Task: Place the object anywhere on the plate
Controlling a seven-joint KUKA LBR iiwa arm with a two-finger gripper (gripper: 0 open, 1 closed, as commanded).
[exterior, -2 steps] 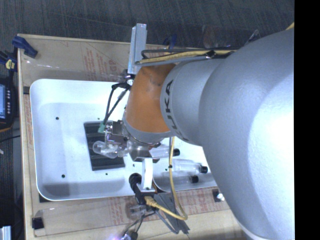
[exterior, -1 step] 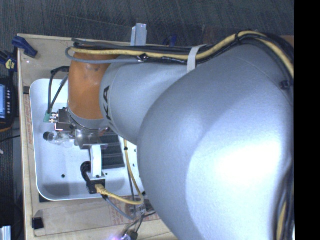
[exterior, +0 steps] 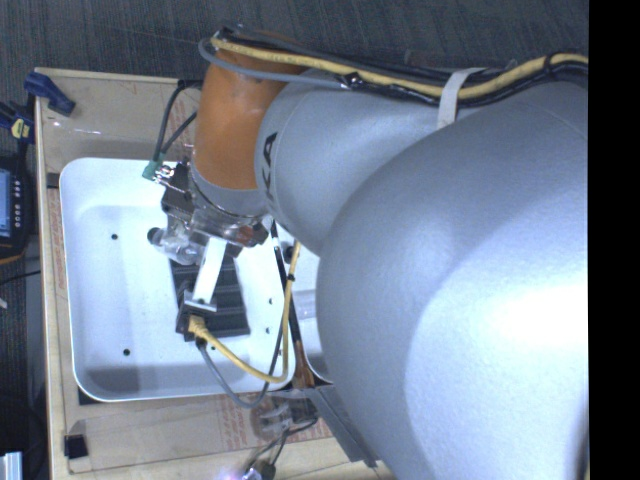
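**Deep in the white bin, grip too murky to call**

Down into the white bin [exterior: 100, 278] on the left of the view, gripper [exterior: 168, 234] low over the floor, near the middle and a touch toward the far wall. Big grey arm [exterior: 450, 268] sweeping in from the right and swallowing most of the scene. Orange band [exterior: 235, 118] glowing just above the wrist, leaning down toward the bin.

Open or clamped? Cannot tell: too much shadow and hardware crowded round the tip to call it.

And the object for the plate? Cannot tell where it lies, not with that bulk of arm across the right side. Same story for the plate.

Elsewhere: white floor left of the gripper, dotted with a few small dark holes [exterior: 113, 236]. Cable bundle [exterior: 400, 78] strapped along the top of the arm. Small green tag [exterior: 152, 171] just beside the wrist. Pale wooden bench [exterior: 130, 423] framing the bin, blue clamp [exterior: 48, 93] at its far left corner, dark device with a blue screen [exterior: 12, 203] right at the left edge.
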